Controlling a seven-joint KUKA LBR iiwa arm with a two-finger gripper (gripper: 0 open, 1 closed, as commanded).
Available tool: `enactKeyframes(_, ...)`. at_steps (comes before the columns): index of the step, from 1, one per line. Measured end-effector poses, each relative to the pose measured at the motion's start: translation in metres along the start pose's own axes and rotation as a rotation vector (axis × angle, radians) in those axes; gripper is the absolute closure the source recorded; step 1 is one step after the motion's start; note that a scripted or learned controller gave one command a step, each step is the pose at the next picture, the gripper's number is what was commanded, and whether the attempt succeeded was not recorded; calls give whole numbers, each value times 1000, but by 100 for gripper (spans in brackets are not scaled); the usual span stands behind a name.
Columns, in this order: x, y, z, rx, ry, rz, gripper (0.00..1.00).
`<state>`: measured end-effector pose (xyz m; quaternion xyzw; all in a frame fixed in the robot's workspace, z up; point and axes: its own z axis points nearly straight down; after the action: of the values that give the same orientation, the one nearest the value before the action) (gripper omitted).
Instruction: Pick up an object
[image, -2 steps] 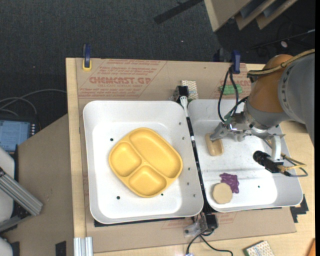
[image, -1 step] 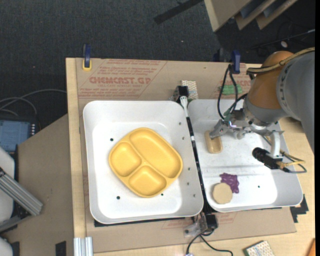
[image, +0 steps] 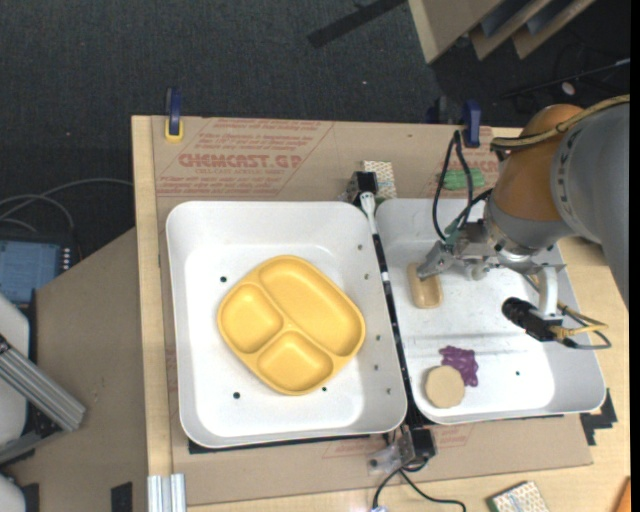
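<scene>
In the right bin, a tan block lies near the left wall. A small purple piece lies toward the front, and a round tan disc touches its near side. My gripper hangs low over the bin's back left part, its tip just above and right of the tan block. From this angle I see nothing held in it. In the left bin, a yellow divided plate with three compartments rests in the middle.
The grey arm with its orange band reaches in over the right bin's back right corner. A raised divider separates the two bins. Bare floor shows in the right bin's front right part.
</scene>
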<state>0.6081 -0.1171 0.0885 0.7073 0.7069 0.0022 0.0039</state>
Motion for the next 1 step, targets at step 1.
enactKeyframes(1,1,2,-12,-6,1,0,100)
